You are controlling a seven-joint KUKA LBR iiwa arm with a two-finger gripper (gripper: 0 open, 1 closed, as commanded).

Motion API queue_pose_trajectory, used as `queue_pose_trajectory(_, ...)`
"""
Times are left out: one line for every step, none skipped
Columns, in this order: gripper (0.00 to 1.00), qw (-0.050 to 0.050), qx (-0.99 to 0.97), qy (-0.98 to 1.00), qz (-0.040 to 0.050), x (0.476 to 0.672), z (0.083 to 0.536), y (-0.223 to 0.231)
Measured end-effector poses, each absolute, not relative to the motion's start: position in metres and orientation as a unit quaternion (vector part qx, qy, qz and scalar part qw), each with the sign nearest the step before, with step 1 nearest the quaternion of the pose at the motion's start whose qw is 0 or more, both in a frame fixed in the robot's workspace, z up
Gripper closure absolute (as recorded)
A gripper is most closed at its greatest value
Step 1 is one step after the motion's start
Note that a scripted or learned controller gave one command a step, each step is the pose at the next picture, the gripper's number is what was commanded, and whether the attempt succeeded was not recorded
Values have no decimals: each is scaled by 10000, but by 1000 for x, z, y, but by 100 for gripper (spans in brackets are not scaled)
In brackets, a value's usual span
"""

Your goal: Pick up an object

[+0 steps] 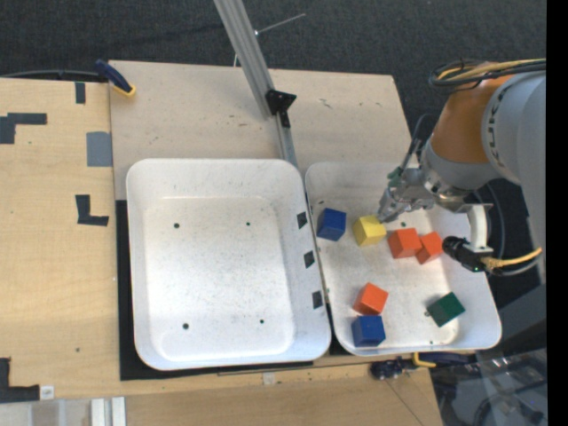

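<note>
Yellow cube lies in the right bin, touching the gripper at its 1 o'clock; jaw state cannot be told. Two orange cubes sit at 3 o'clock.

Right shallow white plastic bin contains seven small cubes; gripper sits just behind, possibly touching, the central cube. Left shallow white plastic bin adjoins it.
</note>
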State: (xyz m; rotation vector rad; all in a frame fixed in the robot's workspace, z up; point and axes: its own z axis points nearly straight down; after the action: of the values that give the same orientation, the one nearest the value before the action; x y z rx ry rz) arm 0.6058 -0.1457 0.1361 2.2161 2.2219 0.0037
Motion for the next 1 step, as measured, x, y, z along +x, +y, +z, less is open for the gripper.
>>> queue_pose_trajectory(100,13,7066,7076,8,601,180,-144)
